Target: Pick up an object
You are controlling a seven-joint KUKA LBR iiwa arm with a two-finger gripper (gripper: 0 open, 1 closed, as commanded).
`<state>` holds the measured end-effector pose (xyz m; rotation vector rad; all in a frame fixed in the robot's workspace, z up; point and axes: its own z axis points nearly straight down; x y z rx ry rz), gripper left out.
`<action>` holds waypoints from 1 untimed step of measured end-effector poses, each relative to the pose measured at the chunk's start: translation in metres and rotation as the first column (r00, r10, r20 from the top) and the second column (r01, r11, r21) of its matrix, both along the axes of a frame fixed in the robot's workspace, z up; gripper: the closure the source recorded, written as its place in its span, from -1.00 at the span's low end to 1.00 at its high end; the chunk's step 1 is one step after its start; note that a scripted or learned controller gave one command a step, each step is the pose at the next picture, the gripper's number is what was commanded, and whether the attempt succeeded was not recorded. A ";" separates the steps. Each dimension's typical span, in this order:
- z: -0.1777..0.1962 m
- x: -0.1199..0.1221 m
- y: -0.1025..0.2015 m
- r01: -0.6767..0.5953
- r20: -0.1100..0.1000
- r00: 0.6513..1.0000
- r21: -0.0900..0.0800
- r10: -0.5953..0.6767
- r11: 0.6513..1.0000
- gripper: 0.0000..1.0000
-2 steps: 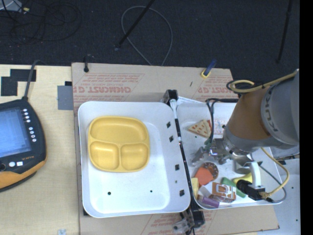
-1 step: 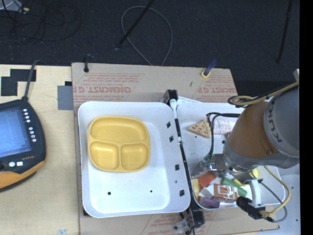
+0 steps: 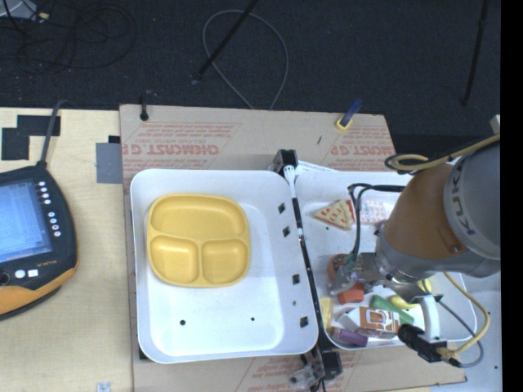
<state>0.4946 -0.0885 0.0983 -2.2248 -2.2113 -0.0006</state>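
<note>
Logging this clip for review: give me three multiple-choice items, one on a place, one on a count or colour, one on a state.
1. The yellow tray lies in:
A. left bin
B. right bin
C. on the cardboard

2. The tray has how many compartments?
A. two
B. three
C. five

3. The arm is:
A. over the left bin
B. over the right bin
C. off the bench

Answers: 1 A, it rests on the left bin floor. 2 B, one long section above two smaller ones. 3 B, it hangs over the small items in the right bin.
</note>
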 end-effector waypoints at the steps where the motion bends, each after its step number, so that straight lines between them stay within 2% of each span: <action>1: 0.095 0.081 0.040 -0.013 0.015 1.000 -0.004 0.013 1.000 1.00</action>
